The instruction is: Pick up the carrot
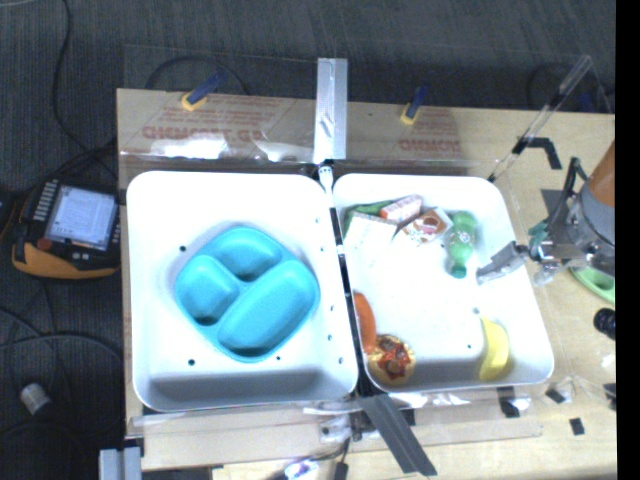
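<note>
The carrot (364, 317) is a short orange piece lying along the left wall of the right bin (430, 298), toward the front. My gripper (503, 262) hovers over the right rim of that bin, tilted, well to the right of the carrot and apart from it. Nothing shows held in it. The arm's orange band is just visible at the far right.
Just in front of the carrot lies a round brown-red food piece (390, 358). A yellow banana (493, 349) sits at the front right, a green bottle (460, 244) and snack packets (415, 215) at the back. The left bin holds a blue divided plate (248, 290).
</note>
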Robot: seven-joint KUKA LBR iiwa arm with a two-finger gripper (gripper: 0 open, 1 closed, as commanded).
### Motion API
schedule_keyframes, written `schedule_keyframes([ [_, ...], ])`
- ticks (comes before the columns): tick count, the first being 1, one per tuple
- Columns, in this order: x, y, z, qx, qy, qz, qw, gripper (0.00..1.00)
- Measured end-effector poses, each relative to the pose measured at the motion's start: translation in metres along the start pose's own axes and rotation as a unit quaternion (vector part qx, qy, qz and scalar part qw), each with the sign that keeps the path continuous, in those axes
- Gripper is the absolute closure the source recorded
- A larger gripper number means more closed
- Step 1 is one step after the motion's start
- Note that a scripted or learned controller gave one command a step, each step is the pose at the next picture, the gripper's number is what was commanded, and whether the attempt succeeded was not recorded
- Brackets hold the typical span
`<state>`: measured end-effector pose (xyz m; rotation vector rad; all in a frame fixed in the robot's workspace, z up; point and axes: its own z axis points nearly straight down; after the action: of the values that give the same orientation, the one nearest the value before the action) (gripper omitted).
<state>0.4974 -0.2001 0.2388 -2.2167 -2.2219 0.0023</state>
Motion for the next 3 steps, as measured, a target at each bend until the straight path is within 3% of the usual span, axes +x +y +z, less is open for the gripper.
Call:
schedule_keyframes([
  [1,0.053,-0.014,0.034,0.001,0.0,-0.018,0.9998,0.0],
  [2,0.053,-0.014,0.025,0.002,0.001,-0.018,0.9998,1.0],
  [3,0.141,-0.014,0.002,0.001,0.0,-0.026,0.9997,1.0],
])
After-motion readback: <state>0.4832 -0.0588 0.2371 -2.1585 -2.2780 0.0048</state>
